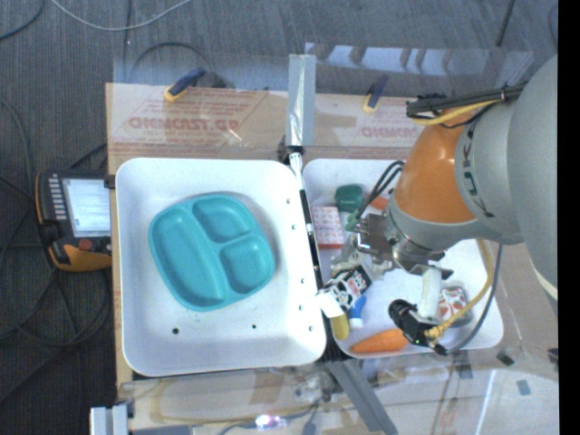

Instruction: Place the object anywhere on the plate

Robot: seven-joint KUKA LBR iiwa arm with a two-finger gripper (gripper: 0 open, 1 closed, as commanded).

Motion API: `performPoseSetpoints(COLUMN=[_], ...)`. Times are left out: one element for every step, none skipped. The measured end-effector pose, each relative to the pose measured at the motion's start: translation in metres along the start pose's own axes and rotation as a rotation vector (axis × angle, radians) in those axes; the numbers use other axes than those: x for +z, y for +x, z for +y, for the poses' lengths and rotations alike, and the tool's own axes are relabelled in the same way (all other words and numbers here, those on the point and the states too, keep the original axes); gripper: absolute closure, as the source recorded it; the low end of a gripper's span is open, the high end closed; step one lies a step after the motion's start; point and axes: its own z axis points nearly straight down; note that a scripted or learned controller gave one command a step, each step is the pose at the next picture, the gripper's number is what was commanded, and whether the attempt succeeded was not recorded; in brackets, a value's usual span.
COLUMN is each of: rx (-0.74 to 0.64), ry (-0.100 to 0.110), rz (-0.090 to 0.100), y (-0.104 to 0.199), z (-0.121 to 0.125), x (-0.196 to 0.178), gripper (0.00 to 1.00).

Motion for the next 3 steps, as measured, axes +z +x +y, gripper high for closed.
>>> performPoseSetpoints(rx=[-0.012, -0.006, -0.006], ry=[0.000, -0.001, -0.002], rz=[-0.002, -0.005, -0.006], y=[0.096, 0.137, 0.136], z=[0.012, 0.043, 0.043], x=[0.000, -0.016, -0.016], gripper=[1.00, 1.00, 0.00])
